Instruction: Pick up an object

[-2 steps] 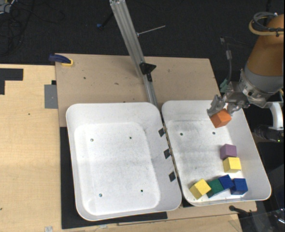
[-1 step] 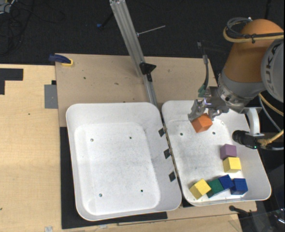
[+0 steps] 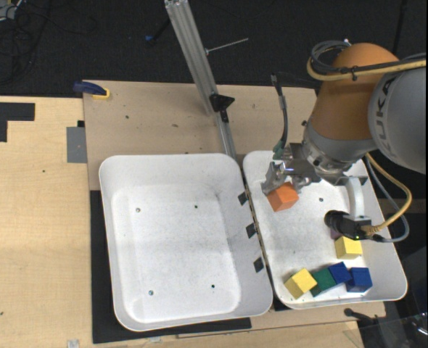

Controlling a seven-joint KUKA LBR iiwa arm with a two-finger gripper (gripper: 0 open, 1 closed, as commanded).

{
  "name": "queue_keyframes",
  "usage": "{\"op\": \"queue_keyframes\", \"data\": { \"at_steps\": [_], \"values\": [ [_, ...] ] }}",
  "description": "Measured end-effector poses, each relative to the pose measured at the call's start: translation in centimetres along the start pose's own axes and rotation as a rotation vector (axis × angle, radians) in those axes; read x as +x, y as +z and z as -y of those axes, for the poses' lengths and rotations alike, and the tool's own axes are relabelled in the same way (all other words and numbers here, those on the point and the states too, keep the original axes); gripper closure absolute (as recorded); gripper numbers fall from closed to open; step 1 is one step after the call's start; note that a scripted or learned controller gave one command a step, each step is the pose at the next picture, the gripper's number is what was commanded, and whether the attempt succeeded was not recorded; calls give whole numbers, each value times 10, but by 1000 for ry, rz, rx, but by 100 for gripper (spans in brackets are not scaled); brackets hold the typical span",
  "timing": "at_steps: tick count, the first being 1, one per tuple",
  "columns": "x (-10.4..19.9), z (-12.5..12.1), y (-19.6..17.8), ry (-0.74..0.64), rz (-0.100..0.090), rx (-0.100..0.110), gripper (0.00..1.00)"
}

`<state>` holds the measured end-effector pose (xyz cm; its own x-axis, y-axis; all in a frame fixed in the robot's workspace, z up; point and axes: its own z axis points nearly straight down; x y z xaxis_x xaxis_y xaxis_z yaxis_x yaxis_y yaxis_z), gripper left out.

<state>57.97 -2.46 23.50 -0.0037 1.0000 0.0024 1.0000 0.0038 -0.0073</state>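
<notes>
The big grey arm (image 3: 377, 114) reaches in from the right over the right bin (image 3: 388, 285), and the left bin (image 3: 170, 238) sits beside it, touching along the middle edge. The gripper (image 3: 278, 180) hangs low over the upper left part of the right bin with an orange block (image 3: 284, 197) right at its tip; the block looks to be between the fingers, so I'd call this the grasp or early lift. Next move, by my reckoning: a straight rise, keeping the block clear of the bin wall. Down at the near edge cluster a yellow block (image 3: 300, 282), a green block (image 3: 323, 280) and two blue blocks (image 3: 350, 275); another yellow cube (image 3: 348, 247) sits just above them. The wrist hides the bin's far corner, and the fingertips are hard to make out.
</notes>
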Motion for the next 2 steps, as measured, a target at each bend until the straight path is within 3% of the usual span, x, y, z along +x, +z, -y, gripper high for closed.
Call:
{"op": "queue_keyframes", "data": {
  "at_steps": [2],
  "values": [
    [117, 29, 11, -1, 0, 0, 100]
  ]
}}
